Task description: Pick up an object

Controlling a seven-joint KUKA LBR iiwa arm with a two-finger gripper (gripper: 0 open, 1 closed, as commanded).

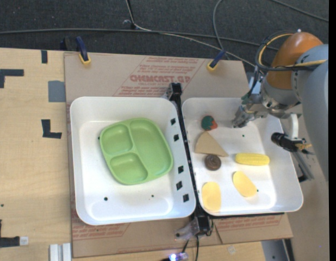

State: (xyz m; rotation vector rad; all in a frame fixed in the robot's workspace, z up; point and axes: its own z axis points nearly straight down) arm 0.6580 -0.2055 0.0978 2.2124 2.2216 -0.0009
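Note:
The right bin [277, 200] holds several small items: a red and green ball [209, 123], a tan wedge [210, 144], a brown round disc [213, 162], a yellow corn cob [252, 159], and two pale yellow pieces [244, 184] [211, 196]. My gripper [240, 122] hangs over the upper right part of this bin, to the right of the ball and above the corn cob. Nothing shows between its tips.
The left bin [86, 200] carries a green divided plate [135, 150]. A black divider [179, 140] runs between the bins. Cardboard lies under both, held by clamps [82, 53] at the back. Cables cross the dark floor behind.

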